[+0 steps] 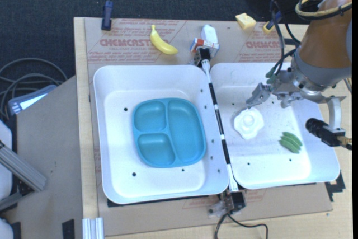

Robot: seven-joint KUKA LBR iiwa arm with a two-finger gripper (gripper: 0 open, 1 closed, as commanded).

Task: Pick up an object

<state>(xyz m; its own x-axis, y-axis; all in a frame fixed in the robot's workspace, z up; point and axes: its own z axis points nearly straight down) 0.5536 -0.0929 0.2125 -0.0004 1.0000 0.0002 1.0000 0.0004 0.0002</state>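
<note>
Gripper [271, 97] sits over the upper part of the right bin [268, 173], w/ its two grey fingers [255, 96] spread apart and nothing between them; the left-hand finger angles down toward the bin floor. The arm [327, 42], grey w/ the orange band, comes in from the right edge above it. Just below the gripper, near but not touching as far as I can tell, lies a white lumpy item [248, 123] w/ a raised middle, prob. a toy fried egg, resting on the bin floor in the left-centre of that bin. Further right & a bit lower in the same bin is a small green pod [291, 141], lying at a slant, well apart from the fingers. These two are the only loose things in the right bin, so candidates for the pick. The left bin [112, 120], touching the right one along the shared rim, holds a blue divided plate [168, 132] w/ three compartments, flat & approx. centred. Outside the bins, on the bench [89, 64] along the back edge: a yellow banana [162, 42] behind the left bin, a small white/red packet [207, 39] near the gap between bins, a yellow wedge [245, 20] behind the right bin, and a dark blue clip-like item [106, 14] at the far-left corner. Grey cables [22, 78] loop on the floor left of the bench.
</note>
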